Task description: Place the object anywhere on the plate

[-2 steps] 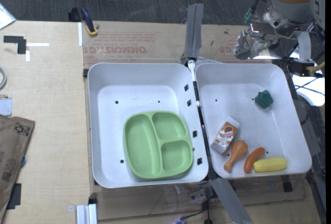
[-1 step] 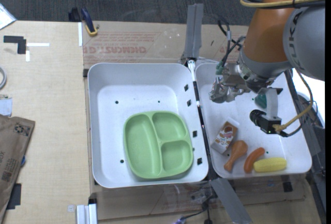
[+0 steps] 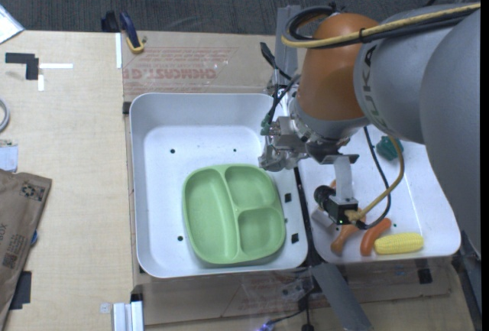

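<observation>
Right now the arm reaches in from the right and hangs over the seam between the two white bins, its wrist hardware low above the top right corner of the green plate. That plate, with its three sections, lies bare in the left bin. The likely objects are all in the right bin: a yellow corn cob near the front wall, an orange carrot-like piece just beside it, and a small teal item farther back. Which of them is meant I cannot say. The gripper is mostly hidden under the wrist, so I cannot tell its state, and nothing can be seen held in it. To do this step well, I judge, the arm should settle squarely over one piece, come down straight, and close across its narrow side. The cob and the orange piece lie close together, so a skewed approach could nudge both.
</observation>
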Controlling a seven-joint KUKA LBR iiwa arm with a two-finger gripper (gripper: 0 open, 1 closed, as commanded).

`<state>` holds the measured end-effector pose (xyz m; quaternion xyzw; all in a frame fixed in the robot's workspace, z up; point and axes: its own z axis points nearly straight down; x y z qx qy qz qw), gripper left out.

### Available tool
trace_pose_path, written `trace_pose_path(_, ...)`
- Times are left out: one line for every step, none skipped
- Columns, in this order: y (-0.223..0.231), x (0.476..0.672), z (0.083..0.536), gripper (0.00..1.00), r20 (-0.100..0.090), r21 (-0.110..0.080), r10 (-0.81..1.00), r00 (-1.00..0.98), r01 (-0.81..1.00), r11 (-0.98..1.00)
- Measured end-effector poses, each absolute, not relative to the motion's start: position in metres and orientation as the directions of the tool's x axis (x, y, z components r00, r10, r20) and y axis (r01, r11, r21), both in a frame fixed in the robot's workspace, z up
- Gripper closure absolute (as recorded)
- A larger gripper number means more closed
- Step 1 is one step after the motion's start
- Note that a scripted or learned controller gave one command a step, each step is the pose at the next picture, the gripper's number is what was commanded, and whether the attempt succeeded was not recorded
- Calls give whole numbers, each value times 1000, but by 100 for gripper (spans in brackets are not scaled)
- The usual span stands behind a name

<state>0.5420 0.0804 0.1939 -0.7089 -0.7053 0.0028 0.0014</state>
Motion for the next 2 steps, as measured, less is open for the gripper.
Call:
trace_pose_path(88,545,189,100,0,-6,966,-260,966,260)
trace_pose_path(159,511,284,100,-1,-3,828,-561,828,561)
